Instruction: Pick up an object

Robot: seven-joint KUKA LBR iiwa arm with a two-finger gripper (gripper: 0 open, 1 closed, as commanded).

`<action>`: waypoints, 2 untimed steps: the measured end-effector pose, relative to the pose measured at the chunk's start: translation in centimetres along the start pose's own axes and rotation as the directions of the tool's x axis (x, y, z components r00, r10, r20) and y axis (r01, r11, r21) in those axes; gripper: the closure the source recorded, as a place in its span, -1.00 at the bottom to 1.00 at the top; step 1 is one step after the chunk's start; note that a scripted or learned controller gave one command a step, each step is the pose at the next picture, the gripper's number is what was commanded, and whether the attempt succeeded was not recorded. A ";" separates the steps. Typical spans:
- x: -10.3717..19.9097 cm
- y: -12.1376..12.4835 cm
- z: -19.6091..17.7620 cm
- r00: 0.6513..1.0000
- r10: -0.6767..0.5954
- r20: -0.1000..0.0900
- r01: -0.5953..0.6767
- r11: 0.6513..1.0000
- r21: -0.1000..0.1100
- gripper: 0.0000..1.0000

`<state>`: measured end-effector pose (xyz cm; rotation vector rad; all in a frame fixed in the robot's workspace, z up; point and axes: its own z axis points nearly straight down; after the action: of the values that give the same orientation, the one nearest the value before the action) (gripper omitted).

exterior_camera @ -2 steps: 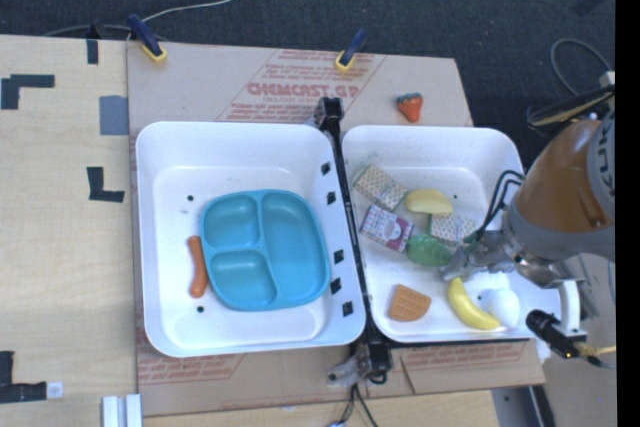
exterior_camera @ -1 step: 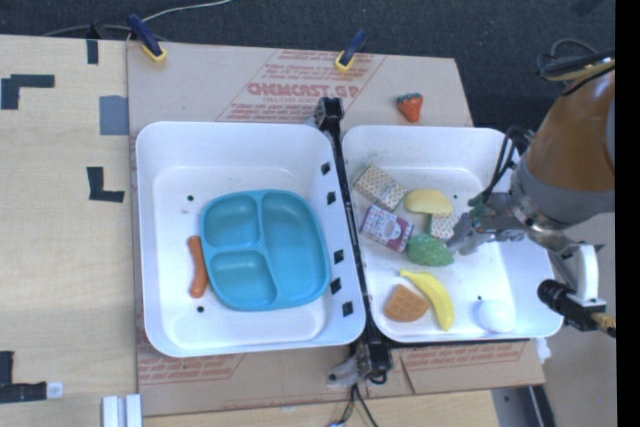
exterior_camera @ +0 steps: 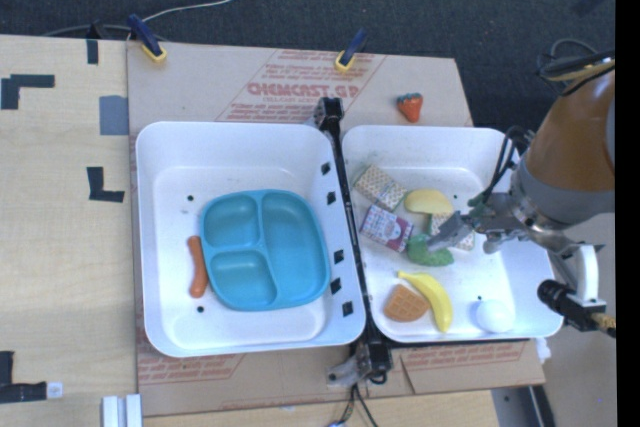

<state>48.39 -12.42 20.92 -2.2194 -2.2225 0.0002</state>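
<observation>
— Two shallow white plastic bins sit side by side on the brown cardboard sheet (exterior_camera: pixel 300 90), right?

— Yes. The left bin (exterior_camera: pixel 160 165) and the right bin (exterior_camera: pixel 480 147) touch along a black divider. The grey arm with the orange band (exterior_camera: pixel 572 150) reaches in from the right, over the right bin's far edge.

— What is biggest inside them?

— A blue three-compartment plastic tray (exterior_camera: pixel 266 248) lies flat in the middle of the left bin. Just beside its left edge lies a slim orange toy hot dog (exterior_camera: pixel 197 266), apart from the tray.

— And the right bin?

— A cluster of toys. A yellow toy banana (exterior_camera: pixel 434 296) lies near the front, touching a round tan waffle-like piece (exterior_camera: pixel 405 304). Behind them sit a pink printed packet (exterior_camera: pixel 386 227), a tan checked cracker box (exterior_camera: pixel 378 184), a yellow rounded piece (exterior_camera: pixel 428 202) and a green leafy toy (exterior_camera: pixel 432 255). A white ball (exterior_camera: pixel 493 315) rests in the front right corner.

— Where is the gripper (exterior_camera: pixel 447 234)?

— Low over the middle of the right bin, its tip right at the green leafy toy, between that and the yellow rounded piece. I cannot tell whether the claw is apart or together; the dark tip blurs into the toys beneath it.

— Anything outside?

— A small red strawberry toy (exterior_camera: pixel 409 106) lies on the cardboard behind the right bin.
</observation>
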 end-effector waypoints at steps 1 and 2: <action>2.6 2.8 12.3 1.000 0.000 0.002 0.000 1.000 -0.007 -1.00; 1.7 9.1 12.3 1.000 0.000 0.002 0.000 1.000 -0.005 -1.00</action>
<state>57.45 -10.71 8.62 -2.2236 -2.2257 -0.0024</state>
